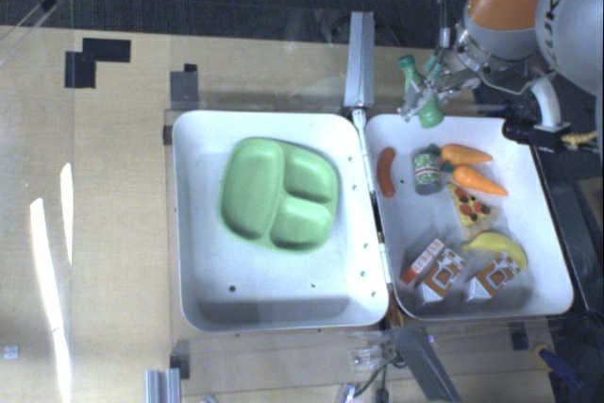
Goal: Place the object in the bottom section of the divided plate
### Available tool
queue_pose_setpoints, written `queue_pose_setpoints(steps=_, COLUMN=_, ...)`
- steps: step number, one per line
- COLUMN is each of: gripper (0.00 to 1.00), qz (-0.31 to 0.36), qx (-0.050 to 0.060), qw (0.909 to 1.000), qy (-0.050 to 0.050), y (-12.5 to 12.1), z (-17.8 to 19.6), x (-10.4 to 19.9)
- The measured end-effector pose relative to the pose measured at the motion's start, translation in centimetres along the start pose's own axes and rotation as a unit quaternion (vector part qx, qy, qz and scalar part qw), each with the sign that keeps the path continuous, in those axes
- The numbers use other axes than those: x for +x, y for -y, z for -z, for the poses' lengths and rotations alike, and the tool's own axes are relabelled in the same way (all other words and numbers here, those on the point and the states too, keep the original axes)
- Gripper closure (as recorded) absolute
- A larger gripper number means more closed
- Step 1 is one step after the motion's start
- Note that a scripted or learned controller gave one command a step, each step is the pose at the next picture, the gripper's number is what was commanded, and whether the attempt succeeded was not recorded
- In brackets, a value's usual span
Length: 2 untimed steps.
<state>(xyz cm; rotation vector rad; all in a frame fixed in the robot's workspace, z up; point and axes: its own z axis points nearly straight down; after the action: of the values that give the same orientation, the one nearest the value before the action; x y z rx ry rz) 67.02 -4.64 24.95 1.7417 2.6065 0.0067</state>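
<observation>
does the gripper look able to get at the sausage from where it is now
Probably yes: the sausage lies alone by the right bin's left wall, nothing on it, and the gripper hangs just above that bin's far edge.

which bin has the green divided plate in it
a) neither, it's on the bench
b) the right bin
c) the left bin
c: the green divided plate lies inside the left bin, while the right bin holds the toy food, such as the carrots and the banana.
</observation>
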Motion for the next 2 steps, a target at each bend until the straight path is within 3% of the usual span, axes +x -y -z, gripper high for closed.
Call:
queue_pose_setpoints(steps=1, gripper=1.0, qz=-0.122, qx=0.001, qw=0.9926, qy=-0.001, y=-2.8, z=-2.1, x=13.2)
queue_pose_setpoints(steps=2, gripper=1.0, qz=-0.051, qx=0.0, qw=0.9987, qy=-0.001, y=-4.2, z=3.4, x=10.3)
